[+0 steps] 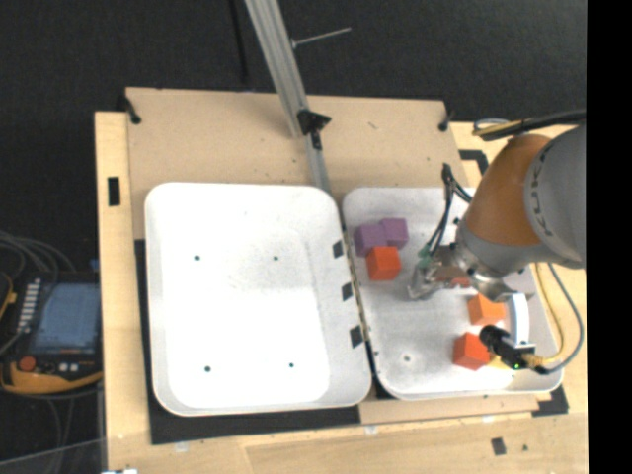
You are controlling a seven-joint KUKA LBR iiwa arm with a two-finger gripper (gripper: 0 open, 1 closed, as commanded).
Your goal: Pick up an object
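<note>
In the right bin point(415, 363) lie a purple block point(381, 233), an orange-red cube point(384, 263) just below it, an orange piece point(487, 310) partly under the arm, and a red-orange block point(471, 352) near the front. My gripper point(427, 282) hangs low over the bin's middle, to the right of the orange-red cube and apart from it. Nothing shows between its tips. The wrist hides much of the bin's right side.
The left bin point(247, 294) lies beside the right one, a black-clipped divider between them. A metal pole point(281, 57) slants in from the top to the bins' back edge. Cables run along the arm on the right. A pendant sits far left on the floor.
</note>
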